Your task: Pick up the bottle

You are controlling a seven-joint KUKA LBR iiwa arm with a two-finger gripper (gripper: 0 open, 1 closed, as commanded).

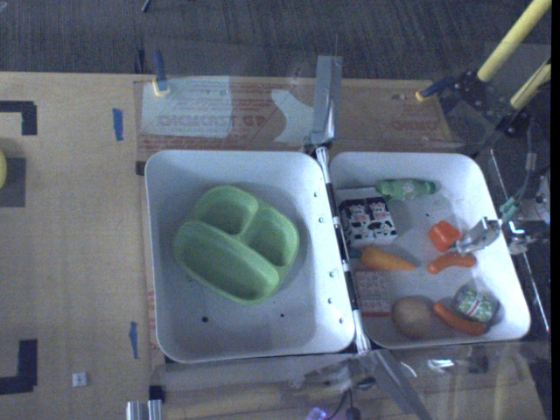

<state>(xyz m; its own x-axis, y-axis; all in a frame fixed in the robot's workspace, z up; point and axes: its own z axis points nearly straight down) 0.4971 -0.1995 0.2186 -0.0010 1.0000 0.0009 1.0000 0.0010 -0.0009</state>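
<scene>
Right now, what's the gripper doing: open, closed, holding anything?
Gripper: at the right bin's right edge, above the orange items; cannot be told whether open or closed. Nothing visibly held; the green plastic bottle lies apart near the bin's far wall.

i see two white bins side by side on the bench. the left bin (166, 304) carries a green divided tray (234, 243) near its middle. the right bin (503, 309) carries a small carton with a black-and-white cow print (367, 220), a carrot (387, 259) just below it, a flat card (374, 292), a potato (414, 316), an orange cup (444, 234) and a green-and-white packet (476, 304).
</scene>
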